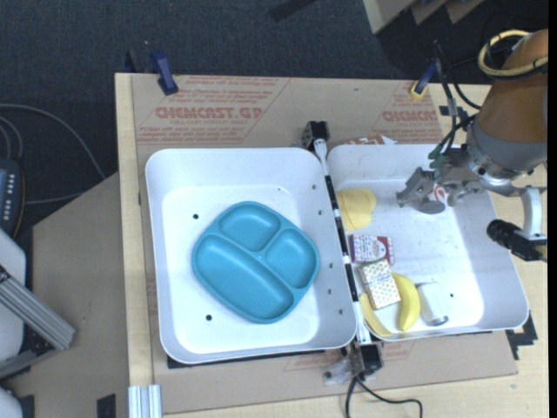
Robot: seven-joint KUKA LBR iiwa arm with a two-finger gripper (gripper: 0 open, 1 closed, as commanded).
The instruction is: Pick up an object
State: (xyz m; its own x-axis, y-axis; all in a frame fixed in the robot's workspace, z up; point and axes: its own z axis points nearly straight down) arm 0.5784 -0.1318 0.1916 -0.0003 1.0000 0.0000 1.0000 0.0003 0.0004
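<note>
The brown board [261, 103] under the bins bears red print reading "CHEMCAST GP", repeated at right.

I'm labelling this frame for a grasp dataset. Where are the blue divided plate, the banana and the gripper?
blue divided plate [254, 260]: camera view, on the ridge between its compartments.
banana [407, 301]: camera view, on the middle of its yellow body.
gripper [419, 194]: camera view, at its grey fingertips over the right bin.

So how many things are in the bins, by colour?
Blue: 1, the divided plate in the left bin.
Yellow: 2, the banana and a pale yellow round piece in the right bin.
Red and white patterned: 2, the small packets.
Total: 5.
</note>
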